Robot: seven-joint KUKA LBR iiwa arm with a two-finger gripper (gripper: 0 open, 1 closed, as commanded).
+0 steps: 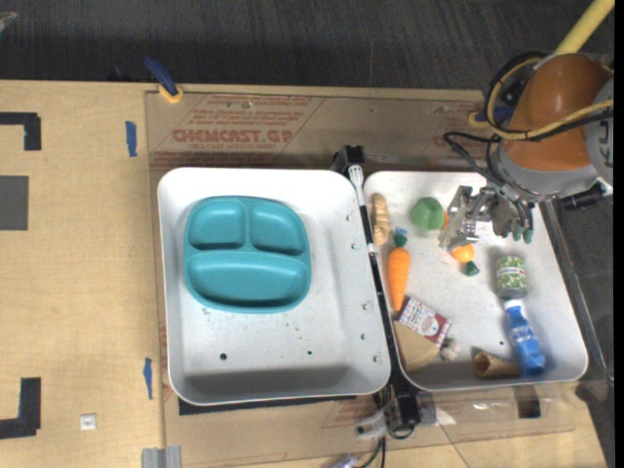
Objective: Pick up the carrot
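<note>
brown bench board carries two white bins side by side. i note the left bin [175, 291] holds a teal divided plate [248, 253]. i find the carrot [398, 274] in the right bin [570, 334], lying along its left wall, green top pointing up-frame, just above a red-and-white packet [425, 321]. gripper [466, 228] hangs over the bin's upper middle, beside a green ball [426, 214] and well apart from the carrot; whether it is parted or closed i cannot tell. blue bottle [525, 337] lies lower right.

Grey arm [546, 159] w/ orange band, metal gripper [466, 224]
</note>
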